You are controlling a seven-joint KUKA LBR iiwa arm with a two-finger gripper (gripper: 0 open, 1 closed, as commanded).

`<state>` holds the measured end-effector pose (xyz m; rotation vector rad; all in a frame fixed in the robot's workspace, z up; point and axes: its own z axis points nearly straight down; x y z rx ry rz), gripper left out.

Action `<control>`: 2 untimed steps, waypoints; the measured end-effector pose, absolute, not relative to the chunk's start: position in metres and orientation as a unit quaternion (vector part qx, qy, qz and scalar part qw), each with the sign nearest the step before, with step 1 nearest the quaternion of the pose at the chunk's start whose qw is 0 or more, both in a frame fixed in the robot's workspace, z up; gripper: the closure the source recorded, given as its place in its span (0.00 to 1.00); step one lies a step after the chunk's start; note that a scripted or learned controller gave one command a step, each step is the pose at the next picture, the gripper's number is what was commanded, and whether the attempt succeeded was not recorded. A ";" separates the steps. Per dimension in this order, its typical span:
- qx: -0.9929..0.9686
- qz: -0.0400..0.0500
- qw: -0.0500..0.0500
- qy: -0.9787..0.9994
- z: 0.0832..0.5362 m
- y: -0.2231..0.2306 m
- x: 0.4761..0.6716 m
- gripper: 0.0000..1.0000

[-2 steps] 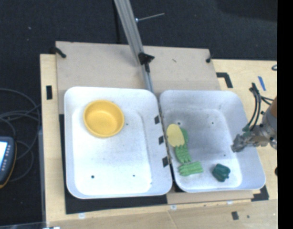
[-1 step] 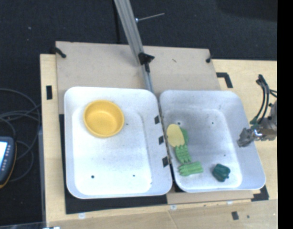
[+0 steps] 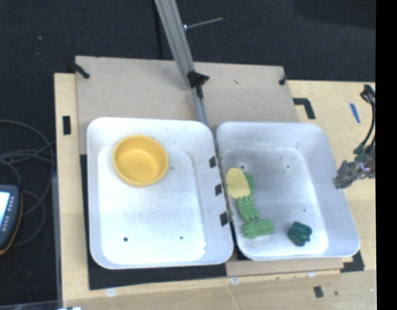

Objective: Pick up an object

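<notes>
down at the near edge of the right bin (image 3: 328,192) sits a dark green piece (image 3: 300,233), with light green blocks (image 3: 253,219) and a yellow piece (image 3: 236,183) by its left wall. the left bin (image 3: 101,192) holds a yellow bowl (image 3: 141,161). my gripper (image 3: 354,170) hangs outside the right bin's right rim.

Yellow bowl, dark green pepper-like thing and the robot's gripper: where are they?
Yellow bowl (image 3: 141,161), camera view, on its inner floor.
Dark green piece (image 3: 300,233), camera view, on its top.
Gripper (image 3: 351,172), camera view, at its tip.
</notes>
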<state>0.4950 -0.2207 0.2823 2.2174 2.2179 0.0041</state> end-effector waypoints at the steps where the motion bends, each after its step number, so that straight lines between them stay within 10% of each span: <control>1: 0.706 0.001 0.000 0.708 0.287 -0.174 0.519 1.00; 2: 0.706 0.000 0.000 0.709 0.271 -0.123 0.537 1.00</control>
